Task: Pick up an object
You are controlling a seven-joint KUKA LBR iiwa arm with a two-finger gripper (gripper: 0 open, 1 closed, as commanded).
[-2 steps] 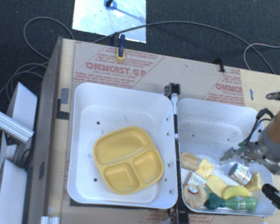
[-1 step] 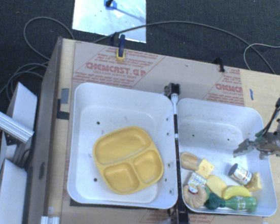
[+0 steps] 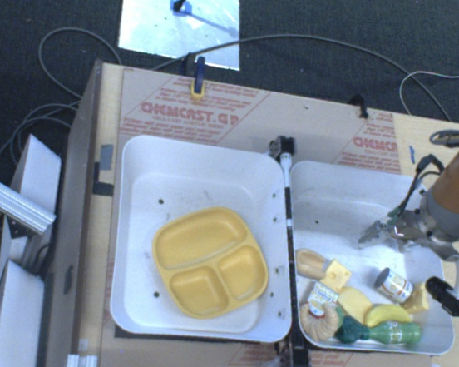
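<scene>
A: Where is the claw [image 3: 385, 231]? I cannot tell if it is apart or together.

B: It hangs over the right bin [image 3: 329, 187], just left of the small can [image 3: 394, 285]. Nothing is between the fingers.

A: Then come down straight on the can. The banana [image 3: 388, 314] and cheese wedge [image 3: 335, 276] lie close, and the green bottle [image 3: 384, 331] beyond.
</scene>
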